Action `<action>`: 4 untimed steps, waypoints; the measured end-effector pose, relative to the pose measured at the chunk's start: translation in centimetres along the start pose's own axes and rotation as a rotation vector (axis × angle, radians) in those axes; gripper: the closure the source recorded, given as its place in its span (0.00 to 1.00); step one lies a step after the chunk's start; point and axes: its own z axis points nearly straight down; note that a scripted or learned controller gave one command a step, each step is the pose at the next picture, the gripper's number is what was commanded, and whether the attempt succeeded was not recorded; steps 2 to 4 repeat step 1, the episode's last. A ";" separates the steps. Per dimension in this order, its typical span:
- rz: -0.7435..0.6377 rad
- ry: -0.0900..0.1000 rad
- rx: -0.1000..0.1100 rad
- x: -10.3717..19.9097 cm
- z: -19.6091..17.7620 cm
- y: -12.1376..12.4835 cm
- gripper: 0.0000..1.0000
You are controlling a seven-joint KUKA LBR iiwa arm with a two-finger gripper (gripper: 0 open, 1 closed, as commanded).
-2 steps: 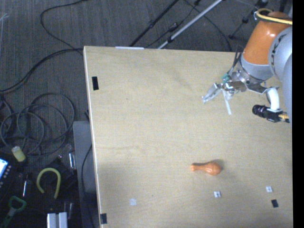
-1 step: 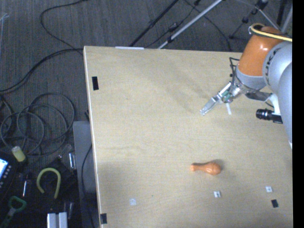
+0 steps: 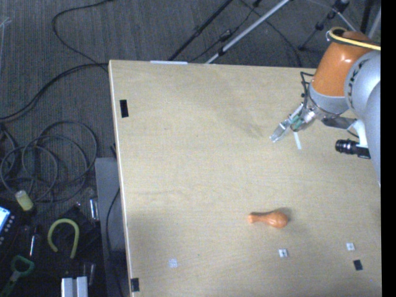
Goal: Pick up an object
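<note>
A small orange object (image 3: pixel 270 218), shaped like a gourd with a thin neck pointing left, lies on the light wooden bench top (image 3: pixel 185 166) near the lower right. My gripper (image 3: pixel 286 140) hangs over the upper right of the bench, well above and slightly right of the orange object in the view. Its two fingers are spread apart, one finger (image 3: pixel 276 134) pointing down-left, and nothing sits between them. The grey arm with its orange band (image 3: pixel 337 67) comes in from the right edge.
Small black and white markers (image 3: pixel 283 252) dot the bench near its lower right and left edge. Cables (image 3: pixel 49 159), a green hook and tools lie on the floor to the left. Tripod legs (image 3: pixel 266 11) stand behind the bench.
</note>
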 end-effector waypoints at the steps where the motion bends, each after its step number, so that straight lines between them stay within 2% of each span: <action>1: 0.015 0.004 -0.001 4.4 -8.4 2.7 1.00; 4: 0.015 0.004 -0.001 4.4 -8.4 2.7 1.00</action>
